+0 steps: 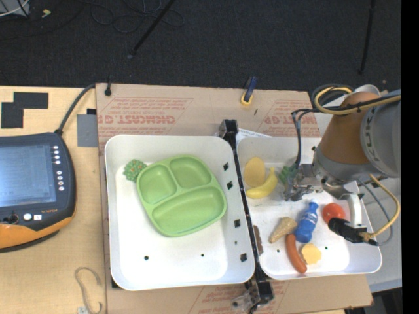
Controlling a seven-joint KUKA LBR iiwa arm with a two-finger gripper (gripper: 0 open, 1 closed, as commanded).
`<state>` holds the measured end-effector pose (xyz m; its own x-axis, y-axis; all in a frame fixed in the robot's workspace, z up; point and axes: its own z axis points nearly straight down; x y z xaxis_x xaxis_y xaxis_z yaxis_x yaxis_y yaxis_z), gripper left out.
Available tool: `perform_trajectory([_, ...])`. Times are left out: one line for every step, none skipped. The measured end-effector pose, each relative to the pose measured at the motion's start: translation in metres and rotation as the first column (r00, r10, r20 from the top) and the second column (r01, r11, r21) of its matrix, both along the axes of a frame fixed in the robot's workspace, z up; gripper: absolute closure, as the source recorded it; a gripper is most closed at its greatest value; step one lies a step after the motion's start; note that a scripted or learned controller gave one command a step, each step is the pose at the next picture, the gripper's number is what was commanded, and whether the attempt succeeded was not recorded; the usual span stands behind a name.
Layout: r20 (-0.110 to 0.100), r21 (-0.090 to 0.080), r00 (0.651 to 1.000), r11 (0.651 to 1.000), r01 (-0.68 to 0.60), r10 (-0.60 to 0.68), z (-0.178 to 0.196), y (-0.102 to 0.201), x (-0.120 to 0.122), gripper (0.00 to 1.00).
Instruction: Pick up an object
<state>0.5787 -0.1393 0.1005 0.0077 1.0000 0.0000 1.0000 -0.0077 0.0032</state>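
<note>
- A red sausage (296, 252) lies nearest the front wall of the right bin (366, 263). Its long axis runs front to back, leaning a little to the left at the far end.
- Touching its right side is a small orange-yellow piece (311, 254).
- A tan cone (283, 227) lies just behind, with its narrow end pointing front-left.
- The blue bottle (306, 222) lies beside the cone. Its long axis runs front to back and its pale top points away, toward the jaws just behind it. The two are close, but I cannot tell whether they touch.
- A red ball (334, 211) sits right of the bottle top.
- The jaws hang low over the middle of the right bin, under the arm (347, 142). Whether they are released or clenched cannot be told.
- A yellow banana (263, 188) curves just left of the jaws, with a yellow fruit (254, 171) behind it.
- A small green leafy piece (288, 173) lies just behind the jaws.
- The left bin (170, 267) holds a green divided plate (183, 195), with a green sprig (134, 169) at the plate's far-left corner.
- A tablet (29, 182) rests on the worktop (85, 254), far left.
</note>
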Motion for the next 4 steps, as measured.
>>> perform_trajectory([-0.003, 0.0, 1.0, 1.0, -0.008, 0.008, 0.057, 0.006, 0.006, 1.0])
perform_trajectory([0.001, -0.001, 1.0, 1.0, -0.008, 0.008, 0.12, 0.003, 0.01, 1.0])
perform_trajectory([-0.005, 0.001, 1.0, 1.0, -0.009, 0.009, 0.127, 0.002, 0.01, 1.0])
perform_trajectory([-0.007, 0.002, 1.0, 1.0, -0.011, 0.011, 0.136, 0.055, 0.004, 1.0])
